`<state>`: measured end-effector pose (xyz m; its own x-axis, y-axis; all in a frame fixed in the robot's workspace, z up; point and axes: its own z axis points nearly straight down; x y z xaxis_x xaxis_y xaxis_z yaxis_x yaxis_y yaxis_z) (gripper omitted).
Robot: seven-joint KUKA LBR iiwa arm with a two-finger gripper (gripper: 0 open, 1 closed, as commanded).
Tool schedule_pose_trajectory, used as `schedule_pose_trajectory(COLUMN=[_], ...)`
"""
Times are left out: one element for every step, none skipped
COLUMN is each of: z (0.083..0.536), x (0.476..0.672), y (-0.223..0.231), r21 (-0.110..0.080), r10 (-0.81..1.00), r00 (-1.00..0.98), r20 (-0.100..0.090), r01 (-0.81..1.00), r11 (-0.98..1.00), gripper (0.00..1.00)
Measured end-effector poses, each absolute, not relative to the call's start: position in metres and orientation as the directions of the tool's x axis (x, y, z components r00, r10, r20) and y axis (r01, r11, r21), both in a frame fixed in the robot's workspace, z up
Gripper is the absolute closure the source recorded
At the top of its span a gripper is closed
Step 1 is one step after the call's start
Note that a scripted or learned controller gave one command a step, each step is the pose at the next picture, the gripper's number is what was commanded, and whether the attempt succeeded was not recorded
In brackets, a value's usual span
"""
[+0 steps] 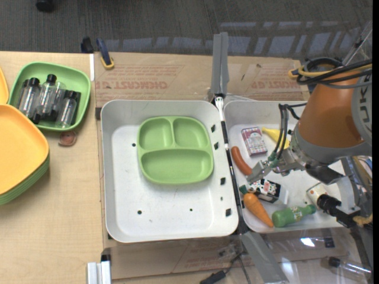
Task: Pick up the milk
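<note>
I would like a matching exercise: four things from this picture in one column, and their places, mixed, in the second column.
Things:
1. green divided plate
2. carrot
3. small bottles
4. green bottle

Places:
A. green tray outside the bins, far left
B. left bin, middle
C. right bin, near edge, right of the carrot
D. right bin, near left corner

Pairs: 1-B, 2-D, 3-A, 4-C

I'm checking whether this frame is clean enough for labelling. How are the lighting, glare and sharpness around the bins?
Camera view: even, soft lighting; faint shadows under the green plate; the right bin is bright but not blown out; small items beside the gripper look slightly soft; bin edges bow slightly from lens distortion.
</note>
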<state>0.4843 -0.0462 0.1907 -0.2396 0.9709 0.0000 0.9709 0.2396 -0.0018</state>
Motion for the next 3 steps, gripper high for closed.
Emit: schedule_pose_trajectory(z=[0.110, 0.105, 0.104], x=[0.490, 0.500, 0.486], y=[-0.100, -0.099, -0.097], r21=[0.018, 0.016, 0.025], r10=[0.959, 0.937, 1.000], r00=[-0.283, -0.348, -0.029], r20=[-0.004, -0.001, 0.007], r01=[0.959, 0.937, 0.999], r11=[0.283, 0.348, 0.029], gripper=[0.00, 0.00, 0.00])
